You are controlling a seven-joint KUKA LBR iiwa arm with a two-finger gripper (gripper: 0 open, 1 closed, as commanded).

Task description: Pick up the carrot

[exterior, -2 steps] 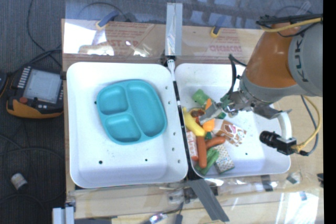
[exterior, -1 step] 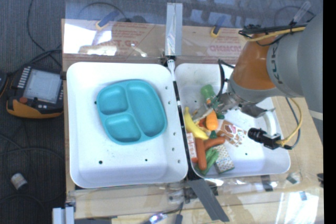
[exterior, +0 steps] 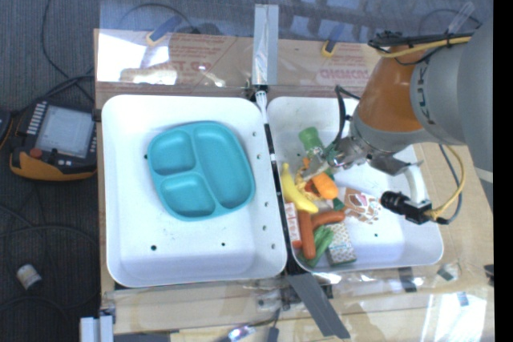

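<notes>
Reaching in from the right of the frame, the pincer sits low over the right bin; whether it is released or clenched cannot be told. Orange carrot lies lower center in the pile, touching a banana. A good grasp calls for centering on it, clear of the bin's left wall; open room lies rightward.

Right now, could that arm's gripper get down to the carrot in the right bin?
Probably yes: the carrot lies uncovered atop the pile, the gripper just above it. The banana and green pieces crowd it.
</notes>
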